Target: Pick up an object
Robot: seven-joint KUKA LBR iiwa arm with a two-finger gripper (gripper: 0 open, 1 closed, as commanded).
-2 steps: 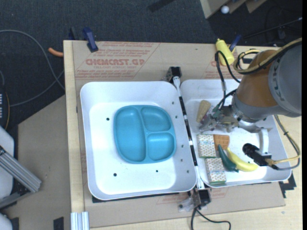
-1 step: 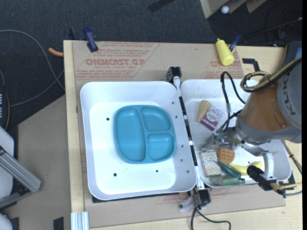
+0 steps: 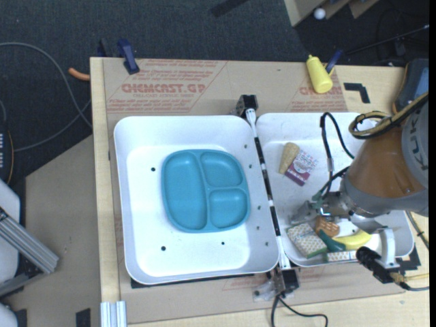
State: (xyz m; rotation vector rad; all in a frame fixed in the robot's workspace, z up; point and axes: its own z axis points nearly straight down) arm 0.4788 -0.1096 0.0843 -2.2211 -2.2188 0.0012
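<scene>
The right bin (image 3: 272, 131) holds a tan cone-shaped piece (image 3: 289, 157), a purple and white packet (image 3: 301, 169), a patterned square packet (image 3: 304, 238), a yellow banana (image 3: 351, 239) and an orange piece (image 3: 325, 226). My gripper (image 3: 321, 212) is low in this bin, just above the orange piece and the patterned packet, with the arm's orange band (image 3: 385, 165) behind it. The wrist covers the fingertips.
The left bin (image 3: 136, 182) holds a blue three-compartment plate (image 3: 204, 189). A yellow bottle (image 3: 317, 73) and a blue clamp (image 3: 127, 56) lie on the board behind the bins. A black cable (image 3: 328, 142) loops over the right bin.
</scene>
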